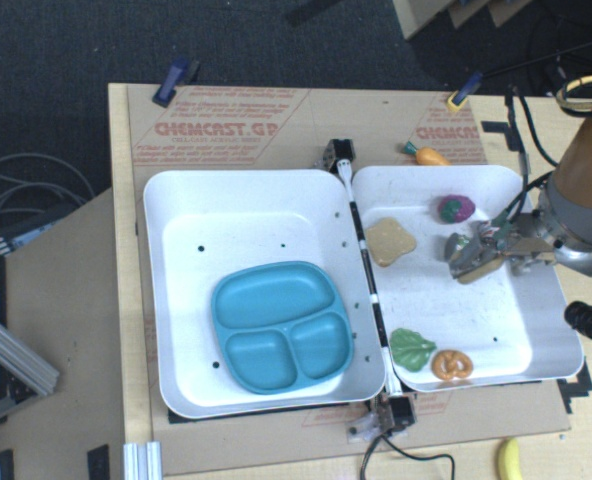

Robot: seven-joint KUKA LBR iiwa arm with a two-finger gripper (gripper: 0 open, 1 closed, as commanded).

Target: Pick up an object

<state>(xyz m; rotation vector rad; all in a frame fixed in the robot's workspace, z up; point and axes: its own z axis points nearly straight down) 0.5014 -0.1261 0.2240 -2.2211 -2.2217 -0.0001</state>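
We are seeing gripper point(468, 259) hanging low over right bin point(536, 353); cannot tell its state. Purple ball point(455, 208) lying just beyond it, tan cookie point(389, 240) to its left near divider. Green leaf point(410, 348) and pretzel point(452, 365) sitting at near edge. Blue tray point(280, 325) filling left bin point(176, 268).

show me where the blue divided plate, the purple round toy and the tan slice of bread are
Blue divided plastic plate point(276, 325), camera view, on its centre ridge.
Purple round toy point(455, 208), camera view, on its middle.
Tan slice of bread point(389, 241), camera view, on its flat face.
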